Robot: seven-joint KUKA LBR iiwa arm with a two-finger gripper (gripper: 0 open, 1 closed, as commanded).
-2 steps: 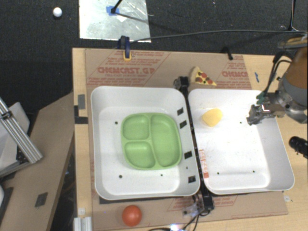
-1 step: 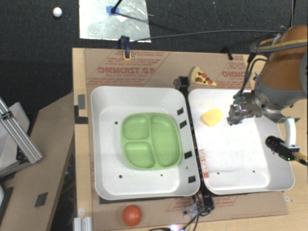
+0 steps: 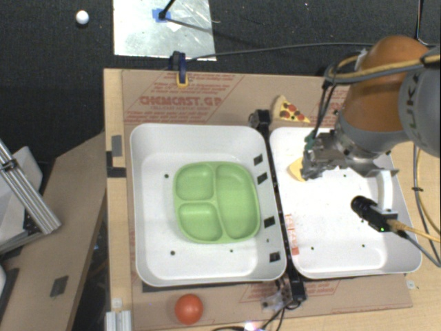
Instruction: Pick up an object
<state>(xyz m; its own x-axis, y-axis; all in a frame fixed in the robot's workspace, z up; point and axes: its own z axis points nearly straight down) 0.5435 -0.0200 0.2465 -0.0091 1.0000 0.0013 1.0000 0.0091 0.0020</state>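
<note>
My gripper [image 3: 311, 165] hangs low over the upper left part of the right bin [image 3: 344, 254]. A small yellow object [image 3: 296, 170] lies on the bin floor right at its tip, partly hidden by the gripper body. Whether the two touch cannot be made out. A green divided plate [image 3: 216, 201] lies in the middle of the left bin [image 3: 158, 157].
A toy pizza slice [image 3: 290, 109] lies on the cardboard behind the right bin. An orange-red ball [image 3: 188, 308] rests on the bench in front of the left bin. The arm's orange band [image 3: 386, 81] looms over the right bin's far side.
</note>
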